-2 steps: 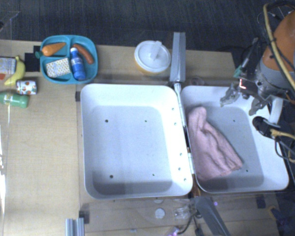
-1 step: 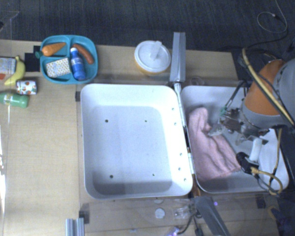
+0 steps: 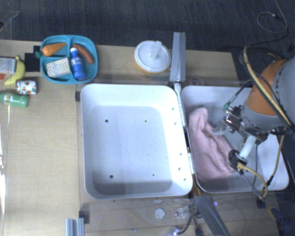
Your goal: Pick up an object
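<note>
You are looking down on a pale wooden bench (image 3: pixel 34 171) that is filling most of the view, with a dark carpeted floor (image 3: pixel 113 9) running along its far edge. Two shallow white bins are sitting side by side on it: the left bin (image 3: pixel 132 141) is showing its bare floor with a few small dark holes, and the right bin (image 3: pixel 265 176) is touching it along a shared metal divider (image 3: pixel 177 58) that is sticking up at the far side. The grey arm (image 3: pixel 290 82) with its orange band (image 3: pixel 265 90) is reaching in from the right and hanging over the right bin, trailing yellow and black cables. A pink cloth (image 3: pixel 206 146) is lying crumpled in the left half of that right bin, against the wall nearest the divider. The gripper (image 3: pixel 225 128) is sitting low at the cloth's right edge, just beside or touching it; you cannot tell from this angle how its jaws are standing or whether any cloth is caught. Behind the left bin, a teal divided tray (image 3: pixel 91 58) is holding toy food and a blue bottle, and a white lidded cup (image 3: pixel 152 56) is standing near the divider. At the far left edge, a yellow banana (image 3: pixel 17 72), a small can (image 3: pixel 26 87) and a green bottle (image 3: pixel 12 99) are lying close together.
</note>
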